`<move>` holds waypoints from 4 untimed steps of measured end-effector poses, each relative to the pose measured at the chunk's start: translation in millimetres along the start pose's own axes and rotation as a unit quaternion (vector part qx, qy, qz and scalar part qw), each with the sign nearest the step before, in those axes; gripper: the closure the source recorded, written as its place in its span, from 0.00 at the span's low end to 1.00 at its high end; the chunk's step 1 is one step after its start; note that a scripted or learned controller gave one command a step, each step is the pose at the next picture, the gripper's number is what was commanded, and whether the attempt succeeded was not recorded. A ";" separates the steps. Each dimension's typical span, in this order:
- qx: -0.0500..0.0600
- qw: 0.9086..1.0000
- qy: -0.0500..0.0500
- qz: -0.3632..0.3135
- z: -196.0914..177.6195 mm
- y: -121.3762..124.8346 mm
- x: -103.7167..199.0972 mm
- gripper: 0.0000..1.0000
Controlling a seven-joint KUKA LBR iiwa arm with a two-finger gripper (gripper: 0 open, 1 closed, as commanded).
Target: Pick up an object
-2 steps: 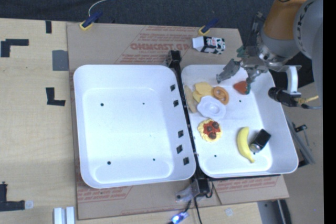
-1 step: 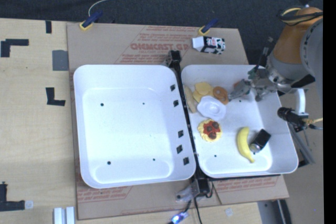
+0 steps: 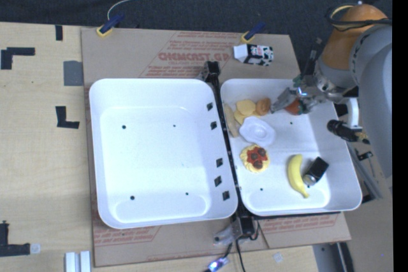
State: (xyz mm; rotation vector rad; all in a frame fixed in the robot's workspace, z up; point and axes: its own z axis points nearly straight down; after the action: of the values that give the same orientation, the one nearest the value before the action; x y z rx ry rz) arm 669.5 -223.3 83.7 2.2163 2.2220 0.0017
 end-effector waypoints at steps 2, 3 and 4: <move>0.000 1.000 0.000 0.001 -3.6 -40.3 0.1 1.00; 0.001 1.000 0.000 0.001 -2.3 -24.0 -0.4 1.00; 0.020 1.000 -0.001 -0.001 1.3 -7.2 111.2 1.00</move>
State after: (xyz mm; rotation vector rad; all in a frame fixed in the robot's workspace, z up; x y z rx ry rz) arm 662.0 -112.0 82.2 2.2321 2.2433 -0.0456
